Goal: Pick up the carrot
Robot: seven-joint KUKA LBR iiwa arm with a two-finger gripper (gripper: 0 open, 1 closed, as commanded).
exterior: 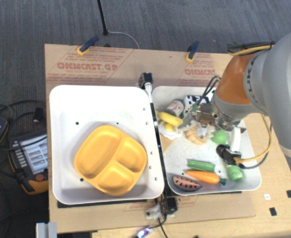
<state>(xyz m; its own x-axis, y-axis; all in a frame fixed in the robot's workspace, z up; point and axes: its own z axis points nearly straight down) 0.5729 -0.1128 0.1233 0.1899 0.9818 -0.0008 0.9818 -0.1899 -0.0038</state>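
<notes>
The carrot (203, 177) is orange with a green tip at its right end. It lies flat near the front of the right bin (171, 152), just below a green cucumber (201, 165) and to the right of a watermelon slice (186, 183). My gripper (201, 119) hangs over the back half of that bin, well behind the carrot and apart from it. It sits low among a pale bread-like piece (195, 136) and a black-and-white toy (191, 101). Nothing of the carrot is near it.
A yellow banana (169, 119) lies at the right bin's left wall. Two green toys (220, 136) (235, 172) sit toward its right side. A yellow divided plate (110, 157) rests in the left bin (66, 103). A black cable (228, 155) loops beside the wrist.
</notes>
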